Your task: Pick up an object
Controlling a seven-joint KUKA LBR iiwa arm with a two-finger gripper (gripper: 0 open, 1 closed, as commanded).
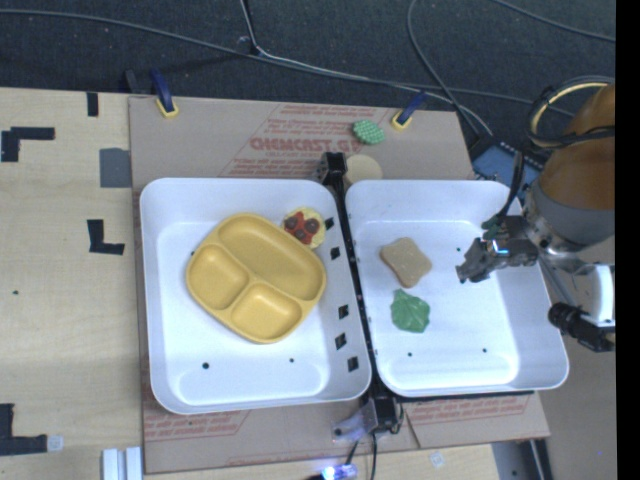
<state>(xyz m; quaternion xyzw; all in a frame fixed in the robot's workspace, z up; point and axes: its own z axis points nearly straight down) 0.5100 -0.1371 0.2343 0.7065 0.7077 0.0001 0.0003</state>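
- Wooden surface (pixel 60 298) runs under everything, with a sheet of brown cardboard (pixel 290 138) laid on it and two white bins sitting side by side on top.
- Left bin (pixel 175 368) next, and it carries the big item: a yellow divided plate (pixel 257 276), three compartments, lying flat and turned at an angle in the middle of the bin.
- Right bin (pixel 520 358) is just beside it, the two rims meeting along a dark strip down the centre.
- Grey arm (pixel 580 183) comes in from the right with its orange band showing up high, leaning over the right bin's far-right edge.
- Over to the jaws (pixel 478 265): dark, low over the right side of the right bin, nothing visible between them, and I cannot tell whether they are parted or closed.
- Tan, bread-like piece (pixel 405 260) lies in the right bin, left of centre, well apart from the jaws.
- Green crumpled object (pixel 410 312) sits just below the tan piece, near it, also apart from the jaws.
- Small item with dark red parts (pixel 305 226) rests at the plate's upper right corner in the left bin.
- Smallest of all, a green dotted object (pixel 367 131) lies on the cardboard beyond the bins.
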